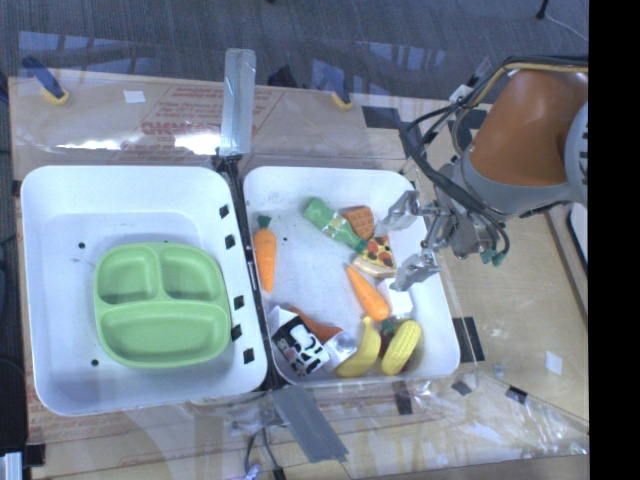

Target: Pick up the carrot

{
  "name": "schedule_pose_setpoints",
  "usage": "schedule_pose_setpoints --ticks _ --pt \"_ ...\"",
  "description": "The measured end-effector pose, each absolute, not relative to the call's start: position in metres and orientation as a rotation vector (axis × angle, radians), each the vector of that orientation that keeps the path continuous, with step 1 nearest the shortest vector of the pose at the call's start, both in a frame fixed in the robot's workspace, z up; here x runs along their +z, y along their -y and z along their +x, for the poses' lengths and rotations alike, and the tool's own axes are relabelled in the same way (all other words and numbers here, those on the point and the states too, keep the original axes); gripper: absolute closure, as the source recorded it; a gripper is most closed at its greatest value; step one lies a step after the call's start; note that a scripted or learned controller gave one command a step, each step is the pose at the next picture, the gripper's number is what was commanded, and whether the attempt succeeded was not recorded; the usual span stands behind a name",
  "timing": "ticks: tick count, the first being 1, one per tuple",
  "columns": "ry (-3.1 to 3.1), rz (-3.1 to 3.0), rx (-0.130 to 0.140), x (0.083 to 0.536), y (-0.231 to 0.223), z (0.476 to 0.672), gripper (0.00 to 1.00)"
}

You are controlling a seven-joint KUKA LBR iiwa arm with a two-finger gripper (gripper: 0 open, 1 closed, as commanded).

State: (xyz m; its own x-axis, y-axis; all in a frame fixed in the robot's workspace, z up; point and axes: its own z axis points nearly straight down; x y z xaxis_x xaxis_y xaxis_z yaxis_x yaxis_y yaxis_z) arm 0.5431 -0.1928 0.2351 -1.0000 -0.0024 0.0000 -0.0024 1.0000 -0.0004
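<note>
Red print on the clear sheet (190, 118) behind the bins (too blurred) cannot be read.

- Pincer (410, 236) hovers at the right bin's (300, 183) right wall, fingers spread, nothing between them.
- One carrot (265, 255) lies by the divider; another carrot (367, 293) sits just beside the pincer.
- Green plate (160, 303) rests in the left bin (50, 198).

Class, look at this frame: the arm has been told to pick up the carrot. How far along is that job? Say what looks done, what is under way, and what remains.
Done: the arm has reached over the right bin. In hand: the claw hangs open at that bin's right edge, nothing between its fingers. Left: the grasp and lift. One carrot lies by the bin's left wall; a second carrot lies closer to the claw, beside the pizza slice.
</note>
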Motion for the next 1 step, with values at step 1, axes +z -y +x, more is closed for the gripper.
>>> schedule_pose_setpoints --ticks 1 --pt "-3.120 -0.347 -0.001 0.0919 0.1989 0.5468 0.00"
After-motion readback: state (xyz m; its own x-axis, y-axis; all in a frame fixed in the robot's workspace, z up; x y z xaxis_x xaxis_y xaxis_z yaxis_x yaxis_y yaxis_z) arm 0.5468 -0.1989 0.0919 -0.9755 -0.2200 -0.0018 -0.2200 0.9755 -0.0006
